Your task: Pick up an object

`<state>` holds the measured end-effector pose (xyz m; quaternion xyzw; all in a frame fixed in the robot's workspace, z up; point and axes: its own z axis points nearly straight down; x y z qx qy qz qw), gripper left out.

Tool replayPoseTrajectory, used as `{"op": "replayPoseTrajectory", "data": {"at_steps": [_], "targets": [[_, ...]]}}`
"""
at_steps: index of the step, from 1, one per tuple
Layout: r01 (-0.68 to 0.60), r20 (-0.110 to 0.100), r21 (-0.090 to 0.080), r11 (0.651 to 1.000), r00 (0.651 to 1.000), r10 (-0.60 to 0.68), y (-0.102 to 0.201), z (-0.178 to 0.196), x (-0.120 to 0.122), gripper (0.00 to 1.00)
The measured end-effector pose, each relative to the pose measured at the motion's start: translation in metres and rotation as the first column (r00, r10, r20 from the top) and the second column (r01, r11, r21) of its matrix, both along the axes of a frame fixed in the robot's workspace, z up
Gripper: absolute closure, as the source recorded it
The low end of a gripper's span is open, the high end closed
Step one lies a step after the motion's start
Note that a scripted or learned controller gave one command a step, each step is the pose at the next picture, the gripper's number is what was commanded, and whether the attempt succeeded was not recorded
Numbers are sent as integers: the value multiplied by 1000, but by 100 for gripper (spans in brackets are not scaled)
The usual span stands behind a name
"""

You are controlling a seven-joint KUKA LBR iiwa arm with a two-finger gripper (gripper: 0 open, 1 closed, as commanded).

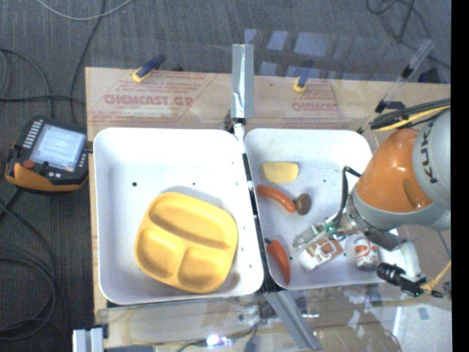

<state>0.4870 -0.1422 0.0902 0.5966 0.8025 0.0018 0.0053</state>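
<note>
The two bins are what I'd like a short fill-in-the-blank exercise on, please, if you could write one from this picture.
1. The yellow tray lies in the ____ bin.
2. The tray has ____ compartments.
3. The pale yellow block lies in the right bin, nearer its ____ edge.
4. The arm's band is ____.

Missing words: left; three; far; orange

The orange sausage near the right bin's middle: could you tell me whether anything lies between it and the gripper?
Nothing visible lies between them. The gripper is low in the right bin; the sausage lies up-left, a brown piece touching its end.
</note>
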Motion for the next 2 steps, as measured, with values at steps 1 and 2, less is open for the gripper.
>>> {"op": "replayPoseTrajectory", "data": {"at_steps": [1, 2], "targets": [[-1, 6, 1, 1000, 1000, 1, 1, 10, 2, 100], [-1, 6, 1, 1000, 1000, 1, 1, 10, 2, 0]]}}
